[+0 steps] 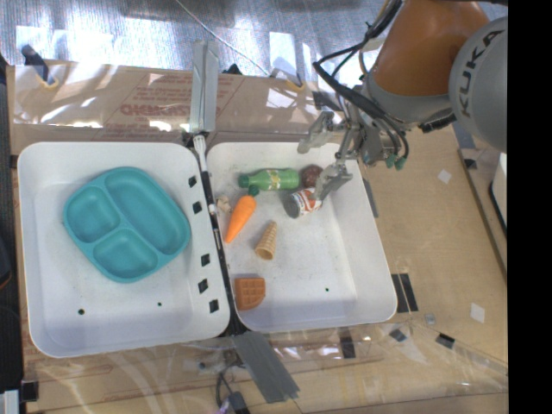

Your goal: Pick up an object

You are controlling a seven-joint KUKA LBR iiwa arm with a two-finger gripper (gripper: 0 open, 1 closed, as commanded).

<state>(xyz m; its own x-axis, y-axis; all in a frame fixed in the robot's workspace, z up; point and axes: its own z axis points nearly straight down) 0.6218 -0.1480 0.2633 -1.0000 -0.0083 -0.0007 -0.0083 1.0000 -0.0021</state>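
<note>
Pincer: the pincer [326,158] hangs low over the far side of the right bin [362,291]; its two fingers stand apart, one by the bin's far rim, the other reaching down to the small can [302,203], with nothing between them.
Likely target: small can, lying on its side, touching the lower fingertip.
Handling: probably light, stiff and smooth, apt to roll; best taken across its round body.
Beside it: dark round piece [311,176], green bottle [270,179].
Further out: carrot [241,219], cone [266,241], waffle [250,292].
Left bin [43,317]: teal divided plate [127,223].
</note>
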